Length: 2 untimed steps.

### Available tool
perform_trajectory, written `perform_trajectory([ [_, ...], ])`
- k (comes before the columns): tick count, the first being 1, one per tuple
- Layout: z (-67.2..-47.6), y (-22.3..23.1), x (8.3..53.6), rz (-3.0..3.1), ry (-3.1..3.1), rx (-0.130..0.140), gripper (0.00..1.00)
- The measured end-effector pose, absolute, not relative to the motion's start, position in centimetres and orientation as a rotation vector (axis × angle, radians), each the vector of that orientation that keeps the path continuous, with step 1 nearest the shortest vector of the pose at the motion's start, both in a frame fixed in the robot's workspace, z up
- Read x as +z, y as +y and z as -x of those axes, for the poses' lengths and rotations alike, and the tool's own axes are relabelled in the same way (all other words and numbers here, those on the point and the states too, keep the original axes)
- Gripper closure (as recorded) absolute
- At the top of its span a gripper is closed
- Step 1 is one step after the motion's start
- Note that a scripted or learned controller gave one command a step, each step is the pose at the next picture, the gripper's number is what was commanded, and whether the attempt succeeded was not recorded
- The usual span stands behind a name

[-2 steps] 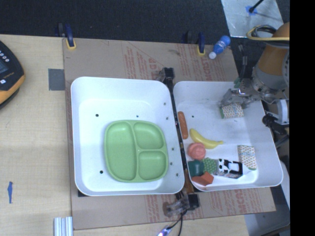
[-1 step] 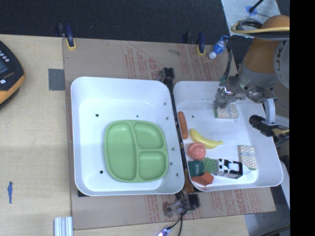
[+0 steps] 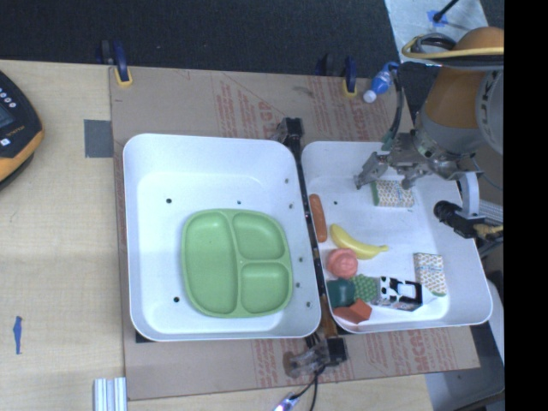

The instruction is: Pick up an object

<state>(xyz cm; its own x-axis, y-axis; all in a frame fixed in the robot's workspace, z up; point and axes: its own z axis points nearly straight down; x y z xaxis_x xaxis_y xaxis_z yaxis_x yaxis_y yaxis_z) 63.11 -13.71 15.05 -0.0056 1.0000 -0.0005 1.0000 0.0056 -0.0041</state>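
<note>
Nearest, toys crowd the right white bin's (image 3: 479, 311) front edge. At its back edge, the gripper (image 3: 392, 175) hangs directly over a small patterned square packet (image 3: 394, 195), fingers spread wide around nothing.

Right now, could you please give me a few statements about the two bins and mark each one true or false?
1. The green plate lies in the left bin. True.
2. The banana lies on the plate. False: it lies in the right bin, above the pink ball.
3. The gripper is over the right bin's far end, by the patterned block. True.
4. The sausage lies beside the wall between the bins. True.
5. The black-and-white item sits in the left bin. False: it sits at the right bin's near end.
</note>
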Motion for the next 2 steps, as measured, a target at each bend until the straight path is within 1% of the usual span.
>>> perform_trajectory([
  [1,-65.9,-18.1,9.6,2.220,-2.231,-0.002,0.00],
  [2,-66.0,-18.2,10.9,2.219,-2.238,-0.001,1.00],
])
